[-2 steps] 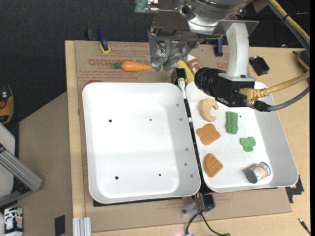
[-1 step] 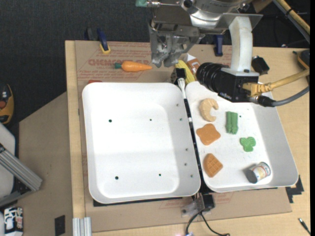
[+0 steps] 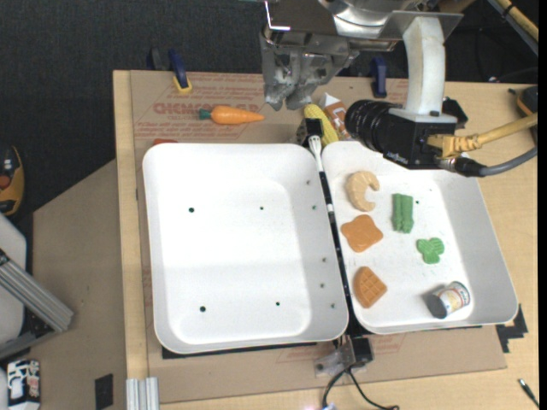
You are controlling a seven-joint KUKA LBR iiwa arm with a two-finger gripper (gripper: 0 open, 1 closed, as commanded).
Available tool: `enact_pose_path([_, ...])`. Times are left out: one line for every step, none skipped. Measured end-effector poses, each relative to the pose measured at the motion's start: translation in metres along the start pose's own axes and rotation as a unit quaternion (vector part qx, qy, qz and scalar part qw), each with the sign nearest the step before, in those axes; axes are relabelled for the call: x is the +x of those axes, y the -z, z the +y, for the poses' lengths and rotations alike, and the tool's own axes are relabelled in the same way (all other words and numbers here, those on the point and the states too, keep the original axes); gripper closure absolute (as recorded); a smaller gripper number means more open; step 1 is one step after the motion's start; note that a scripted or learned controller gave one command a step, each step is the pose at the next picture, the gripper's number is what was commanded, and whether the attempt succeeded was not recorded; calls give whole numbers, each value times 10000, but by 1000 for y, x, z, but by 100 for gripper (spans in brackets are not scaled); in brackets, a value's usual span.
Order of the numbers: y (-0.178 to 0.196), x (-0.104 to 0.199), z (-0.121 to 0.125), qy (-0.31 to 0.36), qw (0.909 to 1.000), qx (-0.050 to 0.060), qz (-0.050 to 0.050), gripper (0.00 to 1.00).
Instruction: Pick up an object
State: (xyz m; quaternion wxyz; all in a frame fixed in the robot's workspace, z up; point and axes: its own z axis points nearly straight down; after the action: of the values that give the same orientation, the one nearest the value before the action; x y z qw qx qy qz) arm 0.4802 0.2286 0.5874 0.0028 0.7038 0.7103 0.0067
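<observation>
The gripper (image 3: 295,88) hangs high over the far end of the seam between the bins, above a yellow piece (image 3: 317,120) that lies on the far rims; its fingers are blurred, so I cannot tell how they stand, and nothing shows between them. I judge this the approach step: the next move calls for picking a target and coming down over it.

The right bin (image 3: 479,229) holds a croissant (image 3: 363,189), a green block (image 3: 402,212), a broccoli (image 3: 431,249), two orange biscuits (image 3: 361,233), and a can (image 3: 448,299) at the near right. A carrot (image 3: 232,116) lies on the board beyond the left bin (image 3: 171,229).
</observation>
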Motion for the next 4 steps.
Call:
enact_pose_path([10, 1, 0, 7, 10000, -16, 6, 100])
enact_pose_path([21, 1, 1, 11, 10000, -30, 13, 100])
enact_pose_path([31, 2, 1, 16, 10000, -44, 21, 100])
enact_pose_path([42, 3, 2, 19, 10000, -61, 29, 100])
